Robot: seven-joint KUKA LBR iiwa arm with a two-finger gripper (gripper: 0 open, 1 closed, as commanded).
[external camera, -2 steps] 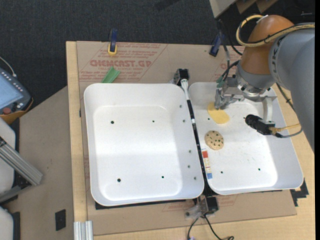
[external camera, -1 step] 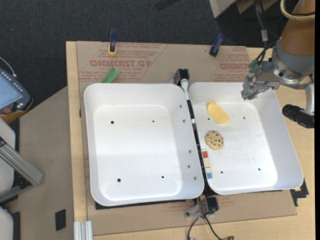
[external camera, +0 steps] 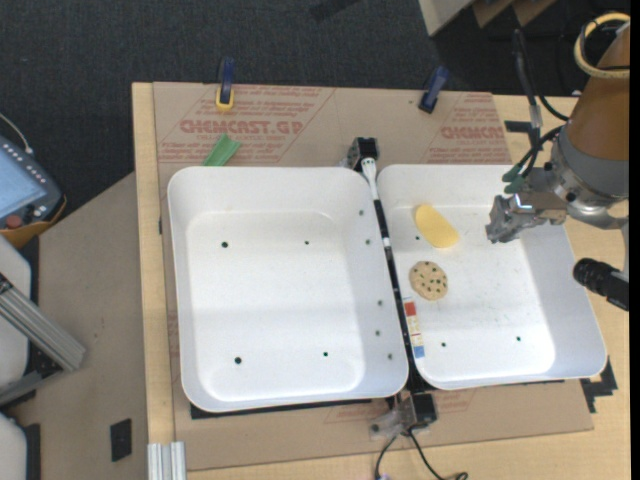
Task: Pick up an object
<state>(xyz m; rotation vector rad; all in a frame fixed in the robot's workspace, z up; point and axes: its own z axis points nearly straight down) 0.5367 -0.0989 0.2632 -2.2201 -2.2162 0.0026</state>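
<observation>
Cookie (external camera: 429, 280), round and speckled with dark chips, lies flat on the floor of the right bin (external camera: 560, 353), near that bin's left wall. Just above it, closer to the far side, lies a yellow piece (external camera: 436, 226), oval and tilted; the two are near each other but apart. A small red, white and blue strip (external camera: 413, 329) sits against the divider between the bins, below the cookie.

The gripper (external camera: 505, 221) hangs over the upper right part of the right bin, to the right of the yellow piece and well apart from the cookie. Nothing can be seen between its fingers, and whether they are spread or closed cannot be told from this slant. The grey arm with its orange band (external camera: 600, 118) rises from the gripper toward the right edge.

The left bin (external camera: 190, 198) shows white floor with a few dark dots. Both bins rest on a cardboard sheet (external camera: 160, 128), with a green scrap (external camera: 221, 151) near its far left corner.
</observation>
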